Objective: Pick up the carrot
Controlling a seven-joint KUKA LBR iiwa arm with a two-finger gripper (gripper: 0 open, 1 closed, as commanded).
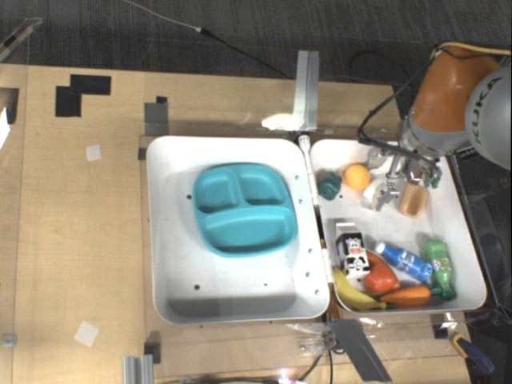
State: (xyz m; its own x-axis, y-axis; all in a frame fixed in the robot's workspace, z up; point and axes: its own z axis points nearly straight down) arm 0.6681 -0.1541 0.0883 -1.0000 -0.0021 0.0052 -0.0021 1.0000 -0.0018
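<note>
Plainly, the carrot lies well away from the gripper, at the right bin's opposite end beside a banana. I cannot tell its finger state. Light, stiff, probably slick: grasp it mid-body, across its width.

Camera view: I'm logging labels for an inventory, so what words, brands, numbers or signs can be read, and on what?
None can be read.
Blue bottle: its label is too blurred.
Black-and-white box: its print is too small.
Arm: dark marks on its grey casing, cut off at the edge, illegible.
</note>
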